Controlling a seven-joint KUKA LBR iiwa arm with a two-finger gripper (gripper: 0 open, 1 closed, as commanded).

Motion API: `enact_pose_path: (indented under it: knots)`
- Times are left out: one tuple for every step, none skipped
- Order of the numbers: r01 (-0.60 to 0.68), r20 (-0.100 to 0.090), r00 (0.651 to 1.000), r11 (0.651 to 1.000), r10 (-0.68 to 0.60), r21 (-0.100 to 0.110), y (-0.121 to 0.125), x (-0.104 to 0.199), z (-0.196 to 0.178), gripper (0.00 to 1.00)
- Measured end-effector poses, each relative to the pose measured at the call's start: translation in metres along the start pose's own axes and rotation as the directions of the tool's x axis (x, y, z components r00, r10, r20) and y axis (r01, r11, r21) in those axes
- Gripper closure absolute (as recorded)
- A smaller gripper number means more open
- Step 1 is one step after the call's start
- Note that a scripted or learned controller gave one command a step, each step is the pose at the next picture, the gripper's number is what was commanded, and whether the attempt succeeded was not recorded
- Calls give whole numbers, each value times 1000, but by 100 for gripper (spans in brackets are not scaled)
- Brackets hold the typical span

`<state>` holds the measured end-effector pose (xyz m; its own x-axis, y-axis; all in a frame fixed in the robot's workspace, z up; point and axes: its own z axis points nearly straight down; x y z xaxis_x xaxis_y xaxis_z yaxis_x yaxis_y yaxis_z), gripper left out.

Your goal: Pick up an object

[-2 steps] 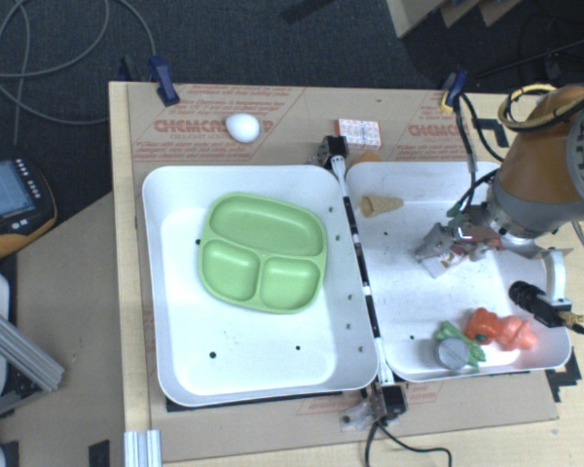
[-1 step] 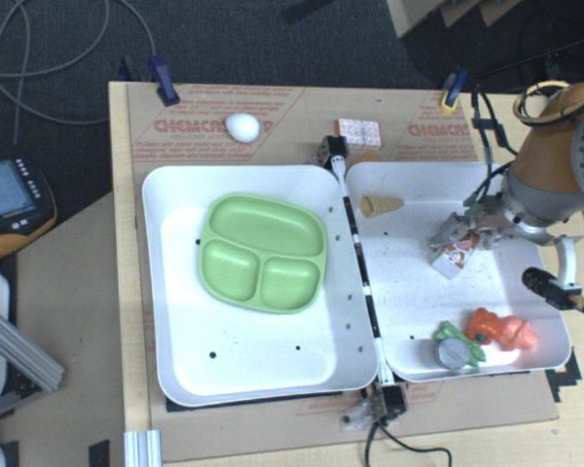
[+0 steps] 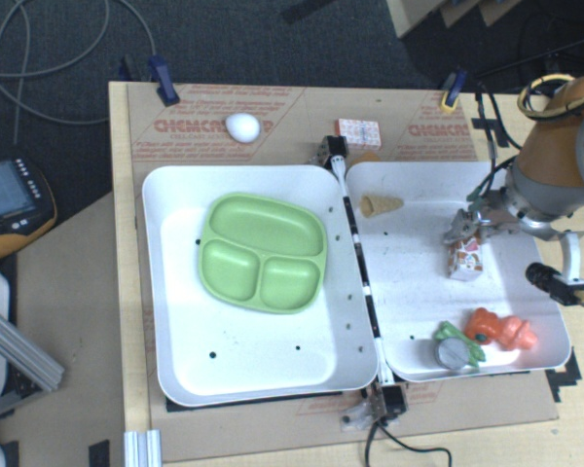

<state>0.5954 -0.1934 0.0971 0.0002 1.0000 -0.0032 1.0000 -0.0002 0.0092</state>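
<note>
The right bin (image 3: pixel 419 290) holds several small objects. A small white and red carton (image 3: pixel 465 259) stands near its middle right. My gripper (image 3: pixel 470 226) hangs at the carton's upper end, touching or just above it, and the arm reaches in from the right. A tan cone-shaped piece (image 3: pixel 381 204) lies near the bin's back left corner. An orange and red toy (image 3: pixel 500 330) and a grey and green object (image 3: pixel 455 350) lie by the bin's front edge.
In the left bin (image 3: pixel 175 339) lies a green divided plate (image 3: pixel 263 253). A white egg-shaped ball (image 3: pixel 241 126) and a small patterned box (image 3: pixel 358 132) rest on the bench behind the bins. Blue clamps (image 3: pixel 162 80) grip the bench's back edge.
</note>
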Motion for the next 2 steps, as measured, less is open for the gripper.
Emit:
enact_pose_path:
  knots:
    - [2,-4,1000,1000,-2,2,11,73,9,100]
    - [2,-4,1000,1000,-2,7,22,143,-89,100]
